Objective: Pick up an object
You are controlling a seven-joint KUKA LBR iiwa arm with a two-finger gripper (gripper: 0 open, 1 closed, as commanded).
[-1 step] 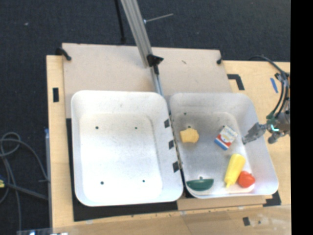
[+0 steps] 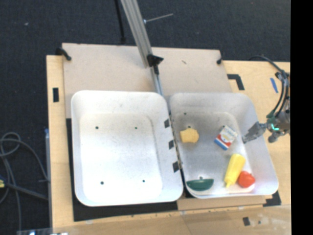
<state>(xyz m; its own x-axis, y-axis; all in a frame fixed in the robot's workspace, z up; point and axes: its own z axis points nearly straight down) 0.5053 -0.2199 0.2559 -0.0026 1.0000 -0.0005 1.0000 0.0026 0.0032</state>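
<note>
Nearby, yellow bottle [image 2: 234, 169], elongated, tilted, touching red object [image 2: 246, 179].

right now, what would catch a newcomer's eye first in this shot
Colour pulls the eye into the right bin: a yellow bottle beside a red-orange piece near the front corner, and a dark green piece at the front rim. Further back lie a yellow lump and a small red, white and blue carton.

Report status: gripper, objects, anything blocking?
Gripper at right bin's right rim, holding nothing. Nearest: small box, apart. Nothing in the way.
</note>
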